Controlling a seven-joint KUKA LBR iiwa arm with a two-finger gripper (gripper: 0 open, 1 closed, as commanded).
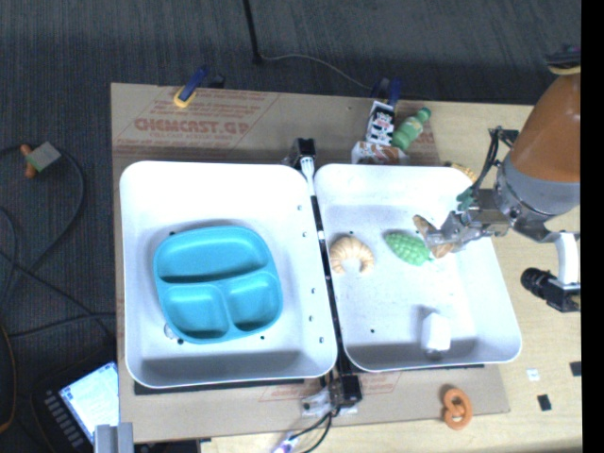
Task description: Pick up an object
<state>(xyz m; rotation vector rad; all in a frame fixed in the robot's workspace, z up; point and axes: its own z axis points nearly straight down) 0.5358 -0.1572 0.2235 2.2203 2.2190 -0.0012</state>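
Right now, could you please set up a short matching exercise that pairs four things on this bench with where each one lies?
Things:
1. blue divided tray
2. croissant
3. green toy
4. small white object

Places:
A. right bin, near its front wall
B. left bin
C. right bin, close to the divider between the bins
D. right bin, just beside the gripper

Pairs: 1-B, 2-C, 3-D, 4-A
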